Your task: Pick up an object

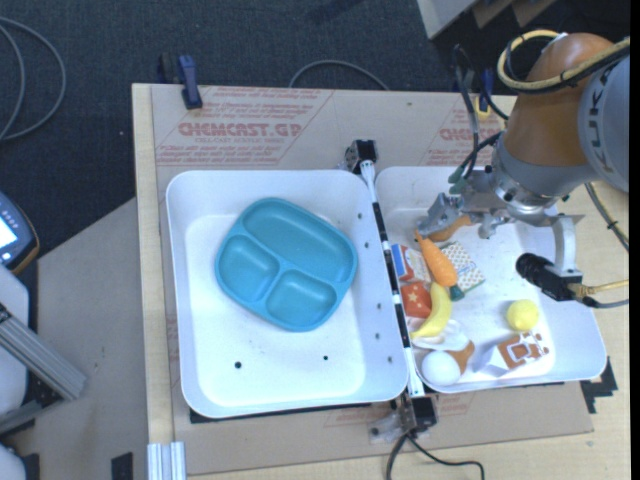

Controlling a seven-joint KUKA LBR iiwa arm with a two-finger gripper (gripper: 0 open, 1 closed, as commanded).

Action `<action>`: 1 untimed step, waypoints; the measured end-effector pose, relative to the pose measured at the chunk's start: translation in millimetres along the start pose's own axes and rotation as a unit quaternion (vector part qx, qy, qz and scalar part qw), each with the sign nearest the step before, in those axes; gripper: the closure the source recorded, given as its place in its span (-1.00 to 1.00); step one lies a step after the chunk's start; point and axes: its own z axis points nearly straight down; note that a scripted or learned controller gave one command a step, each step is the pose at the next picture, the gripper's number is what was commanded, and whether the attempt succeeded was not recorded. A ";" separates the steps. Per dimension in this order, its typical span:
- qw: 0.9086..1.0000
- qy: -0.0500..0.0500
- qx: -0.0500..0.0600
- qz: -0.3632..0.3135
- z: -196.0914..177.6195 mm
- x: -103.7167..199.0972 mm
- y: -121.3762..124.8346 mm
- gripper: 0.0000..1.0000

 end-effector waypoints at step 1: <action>1.000 -0.001 -0.003 -0.001 103.4 -24.9 18.1 -1.00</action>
